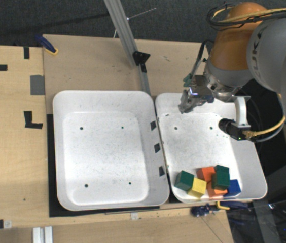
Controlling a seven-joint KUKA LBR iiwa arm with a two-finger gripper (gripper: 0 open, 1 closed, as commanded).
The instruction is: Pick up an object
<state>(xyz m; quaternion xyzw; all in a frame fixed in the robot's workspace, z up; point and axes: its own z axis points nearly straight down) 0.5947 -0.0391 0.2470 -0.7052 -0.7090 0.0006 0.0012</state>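
At the near edge of the right bin (244, 151) we find the task's candidates: a huddle of small blocks, touching or nearly so, in the bin's near corner. We count a green block (184, 179), a yellow block (199, 187), an orange block (207, 173), a dark green block (222, 176) and a blue block (233, 187); further pieces may lie beneath, which we cannot confirm. All rest on the bin floor, none lifted. The left bin (105, 146) lies alongside. Farther back, the gripper (189, 102) hangs over the far rim of the right bin, well apart from the blocks; whether it is wide or narrow we cannot tell, and we see nothing in it. We judge the pick not yet begun: approach, grasp and lift all remain.
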